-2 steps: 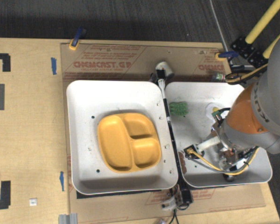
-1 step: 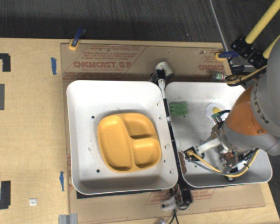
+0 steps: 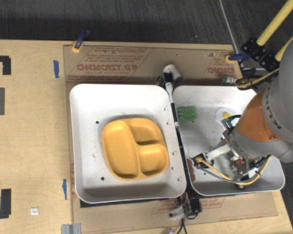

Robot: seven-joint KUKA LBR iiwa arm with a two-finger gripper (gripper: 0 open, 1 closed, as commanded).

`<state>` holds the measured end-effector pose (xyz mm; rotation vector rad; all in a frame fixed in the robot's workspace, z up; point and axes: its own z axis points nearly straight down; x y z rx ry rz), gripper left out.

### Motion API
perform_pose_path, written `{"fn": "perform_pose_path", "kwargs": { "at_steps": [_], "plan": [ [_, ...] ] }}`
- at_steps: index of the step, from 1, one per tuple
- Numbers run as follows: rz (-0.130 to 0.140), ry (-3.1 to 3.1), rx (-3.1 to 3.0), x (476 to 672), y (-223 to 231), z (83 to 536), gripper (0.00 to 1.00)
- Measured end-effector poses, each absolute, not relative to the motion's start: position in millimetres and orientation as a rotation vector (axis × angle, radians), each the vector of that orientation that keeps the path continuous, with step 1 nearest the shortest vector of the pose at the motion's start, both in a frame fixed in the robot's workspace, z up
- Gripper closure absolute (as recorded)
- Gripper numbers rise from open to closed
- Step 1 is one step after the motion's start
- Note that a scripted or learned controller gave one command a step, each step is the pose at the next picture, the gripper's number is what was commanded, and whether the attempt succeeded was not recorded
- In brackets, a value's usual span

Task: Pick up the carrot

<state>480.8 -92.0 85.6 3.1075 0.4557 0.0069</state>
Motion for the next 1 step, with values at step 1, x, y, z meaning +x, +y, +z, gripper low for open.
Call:
{"fn": "perform_pose_path", "kwargs": {
  "at_steps": [1],
  "plan": [
    [-0.001,0.681,3.068,576.7,-84.8,184.7,0.00]
  ]
}}
